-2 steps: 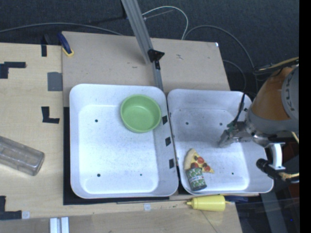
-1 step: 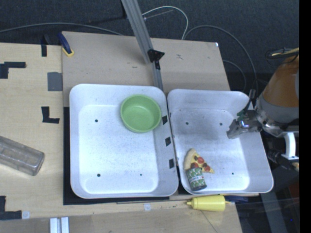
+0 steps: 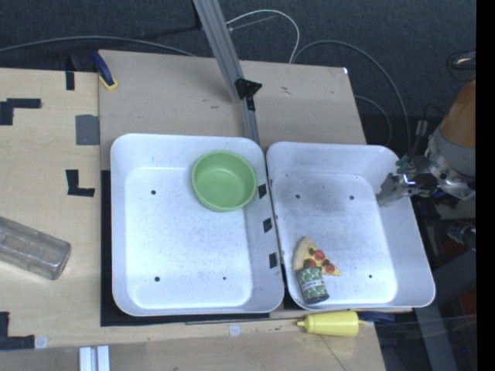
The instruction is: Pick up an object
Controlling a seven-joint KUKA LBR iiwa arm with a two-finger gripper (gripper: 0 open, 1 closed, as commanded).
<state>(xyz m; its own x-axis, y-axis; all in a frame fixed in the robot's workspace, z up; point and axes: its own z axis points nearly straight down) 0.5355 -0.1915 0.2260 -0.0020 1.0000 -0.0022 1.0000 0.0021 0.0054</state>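
**Arm waited at the right bin's rim, nothing in hand**

The gripper point(image 3: 394, 185) hung over the right bin's point(image 3: 402, 230) right rim, near its far corner, and whether its fingers were spread or closed could not be told from above at this slant. It held nothing that could be seen. It sat out at the edge, likely so the camera could see both bins before a target was chosen.

In the right bin, near the front edge and towards the left wall, lay a pizza slice point(image 3: 313, 255) with a small green can point(image 3: 313, 284) just beside it, perhaps touching. Those two looked the nearest picks, well apart from the gripper. The left bin point(image 3: 139, 230) held one thing, a green bowl point(image 3: 223, 180), open side up, close to the far right corner.

Outside the bins, a yellow bottle point(image 3: 334, 323) lay on its side on the bench along the right bin's front rim, and a clear tube point(image 3: 29, 247) rested at the bench's left edge. The pick had not yet begun, by my reading.
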